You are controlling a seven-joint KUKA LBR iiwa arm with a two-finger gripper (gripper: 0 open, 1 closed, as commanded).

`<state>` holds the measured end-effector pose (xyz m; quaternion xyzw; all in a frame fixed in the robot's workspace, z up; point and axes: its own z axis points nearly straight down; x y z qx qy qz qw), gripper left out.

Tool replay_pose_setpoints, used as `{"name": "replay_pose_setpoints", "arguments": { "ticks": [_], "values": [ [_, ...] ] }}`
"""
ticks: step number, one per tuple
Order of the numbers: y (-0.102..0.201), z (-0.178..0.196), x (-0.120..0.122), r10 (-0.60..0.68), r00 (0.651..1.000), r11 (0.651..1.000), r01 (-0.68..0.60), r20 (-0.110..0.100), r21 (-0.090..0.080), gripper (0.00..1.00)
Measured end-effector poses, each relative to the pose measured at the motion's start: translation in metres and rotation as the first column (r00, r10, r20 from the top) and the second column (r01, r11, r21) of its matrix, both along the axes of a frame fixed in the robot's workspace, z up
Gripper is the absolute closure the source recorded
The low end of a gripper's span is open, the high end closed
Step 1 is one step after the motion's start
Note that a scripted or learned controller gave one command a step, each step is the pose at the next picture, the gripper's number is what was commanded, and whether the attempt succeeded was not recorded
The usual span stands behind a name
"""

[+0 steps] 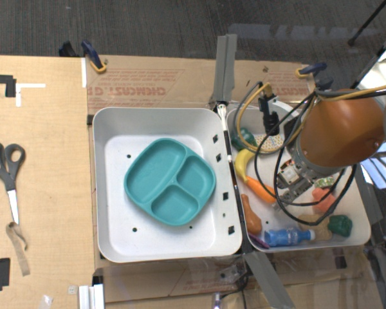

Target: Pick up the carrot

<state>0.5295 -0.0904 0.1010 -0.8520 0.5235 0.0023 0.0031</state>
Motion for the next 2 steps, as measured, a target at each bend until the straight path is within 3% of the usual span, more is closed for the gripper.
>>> {"name": "replay_pose_setpoints", "arguments": {
  "ticks": [1,2],
  "values": [
    [0.053,0.104,-0.024,-0.256,0.967,0.967,0.256,0.001,-0.004,1.0],
    [0.108,0.213,-0.034,0.029,1.0,1.0,-0.029,0.0,-0.003,1.0]
  ]
}}
